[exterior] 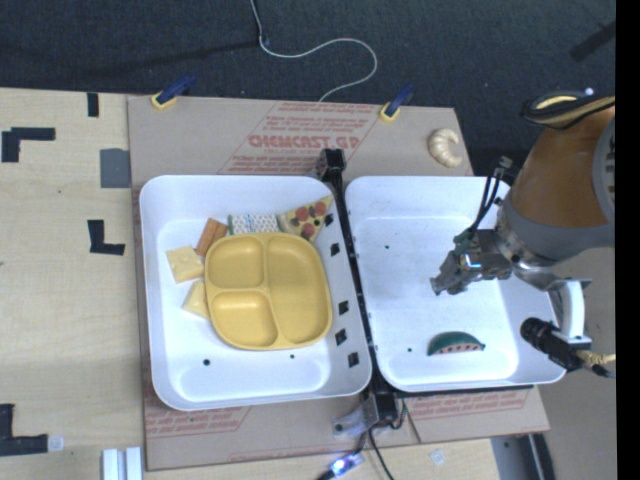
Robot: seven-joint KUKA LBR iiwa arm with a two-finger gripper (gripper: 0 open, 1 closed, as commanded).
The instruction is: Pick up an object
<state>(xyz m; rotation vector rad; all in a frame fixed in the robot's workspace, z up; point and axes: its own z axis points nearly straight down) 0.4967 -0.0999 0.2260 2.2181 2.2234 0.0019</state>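
We see the watermelon slice (pixel 456 345) lying lengthwise left-right in the right bin (pixel 400 368); gripper (pixel 450 280) above it, grip state unclear.

The grey KUKA arm (pixel 560 203), with its broad orange band above the wrist, comes in from the right of the camera view and bends down and to the left. Its thick rounded body sits up and to the right of the gripper, and a black cable runs along the wrist just above and right of it. The dark two-finger gripper (pixel 447 278) is the arm's leftmost, lowest part, tilted down to the left. Its tips are a small dark cluster.
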